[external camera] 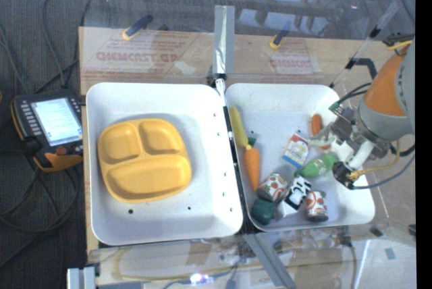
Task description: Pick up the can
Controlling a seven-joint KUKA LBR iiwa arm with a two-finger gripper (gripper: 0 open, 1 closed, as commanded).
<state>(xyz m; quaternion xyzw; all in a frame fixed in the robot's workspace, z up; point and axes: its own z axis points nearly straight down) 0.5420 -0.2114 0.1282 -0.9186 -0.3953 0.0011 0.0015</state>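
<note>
Claw (334,142) hung over the right side of the right bin (270,95), with my orange-banded arm (385,95) coming in from the right. I couldn't tell if the claw was open or closed. Can (273,187), with a red, white and brown label, lay tilted near the bin's front wall, left of my claw and apart from it. It touched a dark green item (263,211) in front and a black-and-white item (298,194) on its right. A second red-and-white can-like thing (315,205) sat just past that. Carrot (252,167) lay just left of the can, and a long yellow piece (236,125) ran along the left wall. Small carton (295,149), green item (317,165) and orange item (316,123) were close to my claw. Left bin (94,146) held a yellow divided plate (144,159).
</note>
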